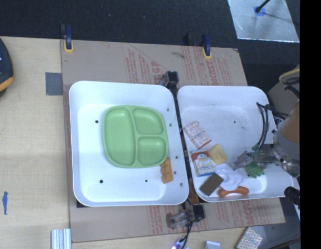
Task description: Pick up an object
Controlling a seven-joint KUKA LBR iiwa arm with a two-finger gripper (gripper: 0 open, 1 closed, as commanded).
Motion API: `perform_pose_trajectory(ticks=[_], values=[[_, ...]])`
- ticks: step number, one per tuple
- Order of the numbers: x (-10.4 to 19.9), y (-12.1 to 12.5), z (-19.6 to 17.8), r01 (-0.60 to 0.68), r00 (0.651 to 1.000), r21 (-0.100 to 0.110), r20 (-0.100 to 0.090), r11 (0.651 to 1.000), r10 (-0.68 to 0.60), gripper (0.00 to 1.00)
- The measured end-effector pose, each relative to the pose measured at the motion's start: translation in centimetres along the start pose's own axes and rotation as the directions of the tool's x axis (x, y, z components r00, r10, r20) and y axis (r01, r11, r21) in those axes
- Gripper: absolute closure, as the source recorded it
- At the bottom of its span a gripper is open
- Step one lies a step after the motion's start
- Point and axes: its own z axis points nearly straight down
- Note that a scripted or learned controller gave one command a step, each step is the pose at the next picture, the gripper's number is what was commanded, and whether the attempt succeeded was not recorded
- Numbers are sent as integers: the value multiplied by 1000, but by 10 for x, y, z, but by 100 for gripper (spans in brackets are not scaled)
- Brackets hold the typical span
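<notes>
My gripper (pixel 244 161) hangs low over the right part of the right bin (pixel 223 95), with the arm coming in from the right edge. A green leafy toy (pixel 255 170) lies right beneath and beside it, partly covered by the gripper. To its left lie a yellow block (pixel 218 153), a red and blue carton (pixel 203 163) and a red-and-white packet (pixel 197 135). Near the front wall are a dark brown block (pixel 212 183), a white crumpled item (pixel 231 179) and an orange carrot (pixel 233 192).
The left bin (pixel 82 139) holds a green divided plate (pixel 134 136) and a small orange cracker-like piece (pixel 166 170) by its right wall. A black clamp (pixel 171 78) sits at the back where the bins meet. Cables (pixel 263 123) loop beside the wrist.
</notes>
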Motion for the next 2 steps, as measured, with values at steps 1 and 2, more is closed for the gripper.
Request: perform_pose_trajectory(ticks=[1,2], values=[[-2,2,-10,1,1000,-3,2,1000,-1,100],[-2,2,-10,3,1000,-2,2,1000,-3,0]])
